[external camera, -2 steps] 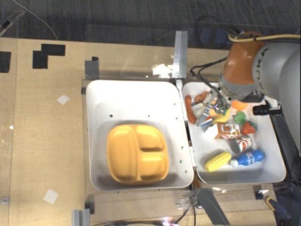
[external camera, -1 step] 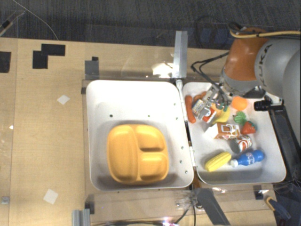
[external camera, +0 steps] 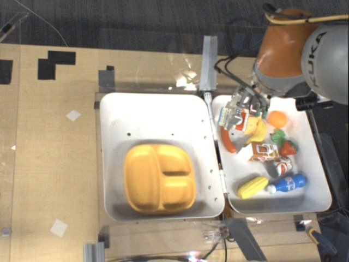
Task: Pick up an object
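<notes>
**Wooden bench, two white bins**

Pale wood spreads around the bins, dark carpet beyond. A yellow divided tray (external camera: 160,176) sits in the left bin (external camera: 114,119). Over the right bin (external camera: 319,195), the gripper (external camera: 238,115) hangs above a toy heap (external camera: 267,146); I can't tell its grip.

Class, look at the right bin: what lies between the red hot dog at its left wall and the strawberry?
In the camera view, an orange-and-white snack packet lies between the hot dog and the strawberry.
</notes>
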Motion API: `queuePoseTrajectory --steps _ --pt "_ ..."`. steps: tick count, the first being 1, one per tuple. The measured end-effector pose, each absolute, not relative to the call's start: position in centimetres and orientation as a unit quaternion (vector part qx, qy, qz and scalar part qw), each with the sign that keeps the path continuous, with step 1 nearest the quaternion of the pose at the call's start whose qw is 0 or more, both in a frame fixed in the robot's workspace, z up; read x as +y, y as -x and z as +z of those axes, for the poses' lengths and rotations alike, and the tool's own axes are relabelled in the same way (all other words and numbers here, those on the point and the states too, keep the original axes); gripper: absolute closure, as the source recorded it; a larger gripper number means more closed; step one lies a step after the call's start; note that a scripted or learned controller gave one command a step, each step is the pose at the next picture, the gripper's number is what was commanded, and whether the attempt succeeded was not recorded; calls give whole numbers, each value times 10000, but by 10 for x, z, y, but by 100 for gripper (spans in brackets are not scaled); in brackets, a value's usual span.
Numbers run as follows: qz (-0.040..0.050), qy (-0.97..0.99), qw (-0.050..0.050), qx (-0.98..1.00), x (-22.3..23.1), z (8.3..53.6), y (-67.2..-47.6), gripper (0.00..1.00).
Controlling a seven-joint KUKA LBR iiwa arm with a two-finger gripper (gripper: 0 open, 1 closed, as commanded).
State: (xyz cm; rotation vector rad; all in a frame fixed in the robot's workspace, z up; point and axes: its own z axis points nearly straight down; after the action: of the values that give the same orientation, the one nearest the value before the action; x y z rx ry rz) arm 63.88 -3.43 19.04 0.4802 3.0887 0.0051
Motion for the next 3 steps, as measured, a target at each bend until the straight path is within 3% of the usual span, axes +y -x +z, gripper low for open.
queuePoseTrajectory --steps 1,2,3 --pt "-5 -815 66 9967 -118 89 -649 100" --pt "6 -802 -21 9968 -115 88 -646 0" --pt "-5 -2684 -9 9633 -135 125 -655 0"
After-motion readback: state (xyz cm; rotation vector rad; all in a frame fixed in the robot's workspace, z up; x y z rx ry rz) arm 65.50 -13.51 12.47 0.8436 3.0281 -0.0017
